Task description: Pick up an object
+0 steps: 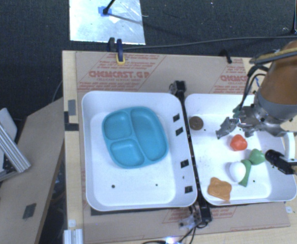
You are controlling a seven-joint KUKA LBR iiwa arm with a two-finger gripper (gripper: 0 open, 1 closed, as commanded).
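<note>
Overhead, two white bins point(138, 98) on brown board point(133, 72), dark carpet; gripper point(229, 128) jaws spread.

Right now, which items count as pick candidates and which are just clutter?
Candidates, right bin: red piece, white egg, green piece, orange piece, brown disc; gripper above them.

Clutter: blue divided plate in left bin, clamp.

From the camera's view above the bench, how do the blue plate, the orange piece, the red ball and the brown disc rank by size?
1. Blue plate, by far largest.
2. Orange piece.
3. Red ball.
4. Brown disc, close to the ball.
</note>
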